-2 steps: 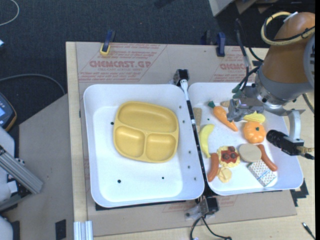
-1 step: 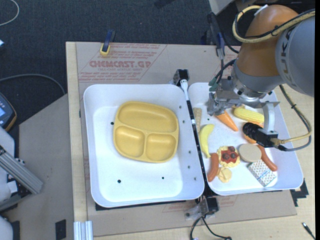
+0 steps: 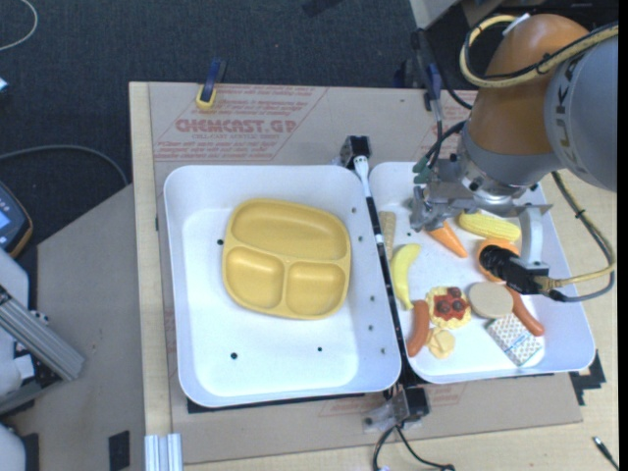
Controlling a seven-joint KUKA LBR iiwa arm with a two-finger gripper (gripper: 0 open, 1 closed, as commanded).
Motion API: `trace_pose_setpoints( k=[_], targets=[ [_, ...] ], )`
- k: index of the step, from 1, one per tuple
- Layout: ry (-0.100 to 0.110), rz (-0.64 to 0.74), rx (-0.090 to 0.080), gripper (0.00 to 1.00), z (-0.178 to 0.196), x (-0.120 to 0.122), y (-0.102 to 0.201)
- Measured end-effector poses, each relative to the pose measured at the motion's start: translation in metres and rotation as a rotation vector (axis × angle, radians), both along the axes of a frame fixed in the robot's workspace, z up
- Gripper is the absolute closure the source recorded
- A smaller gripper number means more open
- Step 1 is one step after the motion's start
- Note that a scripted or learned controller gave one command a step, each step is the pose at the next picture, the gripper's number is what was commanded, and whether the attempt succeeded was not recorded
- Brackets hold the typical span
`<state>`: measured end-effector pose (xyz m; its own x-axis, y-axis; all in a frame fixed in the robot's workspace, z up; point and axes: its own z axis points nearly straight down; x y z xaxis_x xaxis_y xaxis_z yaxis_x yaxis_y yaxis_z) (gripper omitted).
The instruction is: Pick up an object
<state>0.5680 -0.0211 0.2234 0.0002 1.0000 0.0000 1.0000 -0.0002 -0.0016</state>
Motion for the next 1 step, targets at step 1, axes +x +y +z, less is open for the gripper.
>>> trace_pose_setpoints(
  k=[1],
  targets=[
    [0.002,-0.001,0.000,1.00,-0.0089,-0.0064,0.0025]
  ],
)
